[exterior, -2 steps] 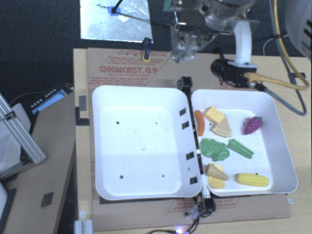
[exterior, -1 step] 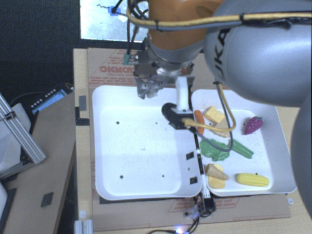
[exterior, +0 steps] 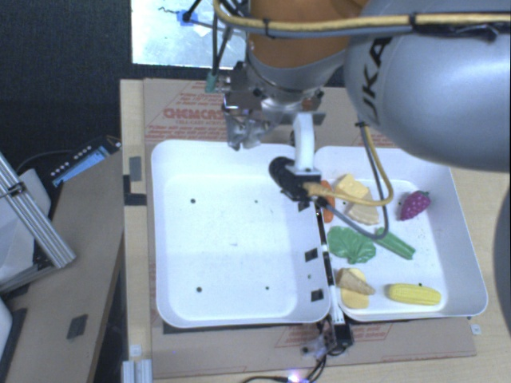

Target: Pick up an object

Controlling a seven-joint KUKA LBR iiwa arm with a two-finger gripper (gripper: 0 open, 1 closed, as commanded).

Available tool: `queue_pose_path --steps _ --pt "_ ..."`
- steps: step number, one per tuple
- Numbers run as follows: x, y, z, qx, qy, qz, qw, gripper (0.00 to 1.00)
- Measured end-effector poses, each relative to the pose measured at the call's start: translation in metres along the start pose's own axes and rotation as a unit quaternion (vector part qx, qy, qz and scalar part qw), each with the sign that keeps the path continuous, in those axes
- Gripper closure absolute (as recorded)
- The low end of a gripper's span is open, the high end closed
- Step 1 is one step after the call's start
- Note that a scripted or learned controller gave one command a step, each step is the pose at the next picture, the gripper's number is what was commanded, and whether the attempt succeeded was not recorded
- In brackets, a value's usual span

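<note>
My gripper [exterior: 244, 134] hangs over the far rim of the left bin [exterior: 172, 214], close to the divider between the two bins. Nothing shows between its tips. The right bin [exterior: 459, 238] holds the toy foods. A yellow cheese wedge [exterior: 352, 188] lies at the far left, with a small orange piece [exterior: 326, 208] beside it. Purple grapes [exterior: 413, 204] sit to the right. Nearer the middle lie a green leaf [exterior: 350, 244] and a green pod [exterior: 396, 247]. A tan wedge [exterior: 352, 282] and a yellow corn cob [exterior: 413, 294] rest at the front.
The arm's grey body [exterior: 431, 62] and orange band [exterior: 307, 10] cover the bench's far right. A yellow cable [exterior: 382, 183] loops down over the right bin. Metal rails [exterior: 32, 222] and a small device [exterior: 80, 159] stand to the left of the bins.
</note>
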State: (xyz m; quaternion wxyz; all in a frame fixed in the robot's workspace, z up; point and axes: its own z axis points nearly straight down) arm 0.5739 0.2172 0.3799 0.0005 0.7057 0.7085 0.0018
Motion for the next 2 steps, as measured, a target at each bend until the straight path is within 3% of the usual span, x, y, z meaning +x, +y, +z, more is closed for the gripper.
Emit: queue_pose_path --steps 1,2 --pt "0.018 -0.007 -0.154 -0.008 0.003 -0.001 1.0 1.0" --pt "0.017 -0.076 0.02 0.011 -0.004 0.0 0.9999 1.0"
